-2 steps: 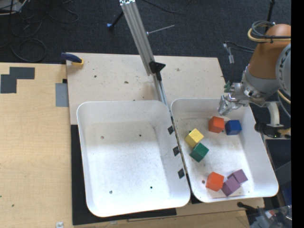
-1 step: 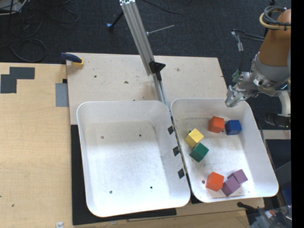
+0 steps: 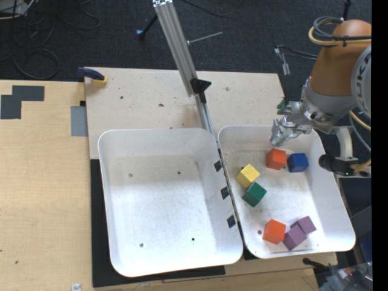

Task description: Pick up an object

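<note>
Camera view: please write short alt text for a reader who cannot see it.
A grey robot arm's gripper hangs over the right white bin, just above an orange cube beside a blue cube. Yellow, green, orange and purple blocks lie nearer.

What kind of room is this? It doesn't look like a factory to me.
Most likely a robotics research lab. A robot arm hangs over two white bins, one holding toy-like coloured blocks such as the yellow block, and loose cables lie across the dark floor behind the plywood bench.

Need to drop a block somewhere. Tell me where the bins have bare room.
The left bin has a bare floor wall to wall. The right bin is crowded: blocks near the gripper, by the divider and at the near rim. Bare floor is left along its right wall.
</note>
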You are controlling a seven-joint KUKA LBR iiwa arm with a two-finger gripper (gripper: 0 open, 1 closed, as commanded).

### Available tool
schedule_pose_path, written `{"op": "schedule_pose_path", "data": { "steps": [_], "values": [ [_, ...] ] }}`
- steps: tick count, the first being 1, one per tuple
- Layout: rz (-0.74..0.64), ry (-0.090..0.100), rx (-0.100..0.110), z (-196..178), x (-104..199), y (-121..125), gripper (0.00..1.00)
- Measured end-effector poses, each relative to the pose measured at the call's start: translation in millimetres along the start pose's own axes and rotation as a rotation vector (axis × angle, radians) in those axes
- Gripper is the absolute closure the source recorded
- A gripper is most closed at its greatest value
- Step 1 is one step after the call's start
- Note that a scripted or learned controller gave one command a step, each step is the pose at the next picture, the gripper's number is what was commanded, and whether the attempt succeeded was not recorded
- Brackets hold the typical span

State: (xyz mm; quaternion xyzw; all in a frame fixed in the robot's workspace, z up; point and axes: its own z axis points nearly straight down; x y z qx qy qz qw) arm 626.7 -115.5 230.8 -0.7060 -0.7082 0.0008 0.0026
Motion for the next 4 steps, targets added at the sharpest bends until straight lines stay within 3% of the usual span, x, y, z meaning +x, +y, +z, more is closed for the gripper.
{"op": "schedule_pose_path", "data": {
  "steps": [4],
  "values": [
    [-0.001, -0.001, 0.001, 10.8, 190.3, -38.0, 1.0]
  ]
}}
